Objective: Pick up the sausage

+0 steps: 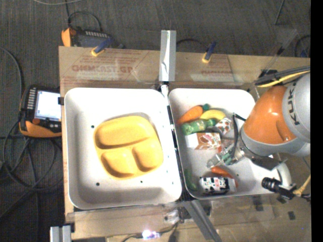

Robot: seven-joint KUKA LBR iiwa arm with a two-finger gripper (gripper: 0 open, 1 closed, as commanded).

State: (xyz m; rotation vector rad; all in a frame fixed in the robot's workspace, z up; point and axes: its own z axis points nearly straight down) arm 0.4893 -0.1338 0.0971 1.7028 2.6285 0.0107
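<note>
The gripper (225, 158) sits low in the right bin (247, 99), directly above a reddish-orange item, probably the sausage (221, 170), beside the dark can (216, 184). Finger state: cannot tell. The yellow divided tray (129, 145) occupies the left bin (75, 135).

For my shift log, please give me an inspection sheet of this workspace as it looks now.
Surface: two white bins; left bin holds a yellow divided tray.
Job's things: sausage, probably the reddish piece under the gripper.
Clutter: right bin holds carrot, banana, green item, carton, dark can.
Grippers: gripper low in right bin.
Cables: several on the floor.
Surroundings: handheld pendant at left, carpet.
</note>
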